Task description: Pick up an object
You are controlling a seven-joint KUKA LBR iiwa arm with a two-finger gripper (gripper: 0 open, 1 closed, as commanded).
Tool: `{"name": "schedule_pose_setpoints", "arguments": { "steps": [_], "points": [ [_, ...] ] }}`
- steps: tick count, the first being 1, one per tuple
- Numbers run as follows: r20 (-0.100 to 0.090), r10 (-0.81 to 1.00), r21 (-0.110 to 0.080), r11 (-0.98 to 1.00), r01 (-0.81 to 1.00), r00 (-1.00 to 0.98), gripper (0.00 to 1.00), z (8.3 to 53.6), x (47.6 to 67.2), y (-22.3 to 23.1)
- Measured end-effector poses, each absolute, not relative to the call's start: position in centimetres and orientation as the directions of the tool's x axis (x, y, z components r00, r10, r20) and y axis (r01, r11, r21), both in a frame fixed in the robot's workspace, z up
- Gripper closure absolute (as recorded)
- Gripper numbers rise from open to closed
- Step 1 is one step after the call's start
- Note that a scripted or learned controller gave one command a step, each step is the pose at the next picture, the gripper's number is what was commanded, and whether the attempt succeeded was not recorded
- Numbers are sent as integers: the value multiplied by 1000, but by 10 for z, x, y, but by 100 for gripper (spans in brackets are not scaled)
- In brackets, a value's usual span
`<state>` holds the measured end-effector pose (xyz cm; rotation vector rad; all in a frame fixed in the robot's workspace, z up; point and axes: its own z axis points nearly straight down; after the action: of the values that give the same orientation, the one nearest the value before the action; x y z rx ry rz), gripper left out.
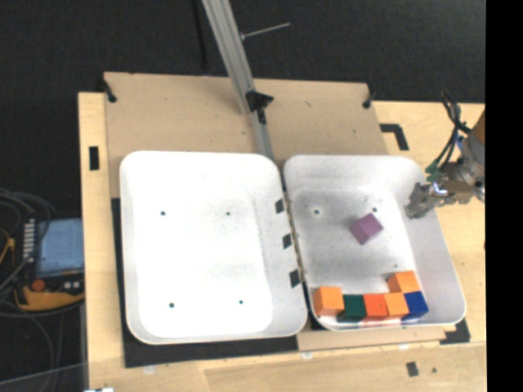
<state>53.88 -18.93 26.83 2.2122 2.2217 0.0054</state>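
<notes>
Coloured blocks [372,303] line our right bin's [320,174] near wall; gripper [418,200] at its far-right rim, grip state unclear to us.

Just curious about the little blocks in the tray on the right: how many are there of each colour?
Orange blocks: 4
Purple block: 1
Green block: 1
Blue block: 1
Total: 7, all in the right bin.

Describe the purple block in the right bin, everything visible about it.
The purple block is a small cube-like piece, matte mauve, with the look of painted wood or foam. It lies alone on the floor of the right bin, near the middle, turned at an angle to the bin's walls. Nothing touches it: the row of orange, green and blue blocks sits apart along the near wall, and the gripper hangs to its right, by the rim.
</notes>
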Motion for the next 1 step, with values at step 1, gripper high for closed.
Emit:
{"name": "schedule_pose_setpoints", "arguments": {
  "steps": [1],
  "points": [
    [-2,1000,2,6,1000,-6,100,254,564,-144]
  ]
}}
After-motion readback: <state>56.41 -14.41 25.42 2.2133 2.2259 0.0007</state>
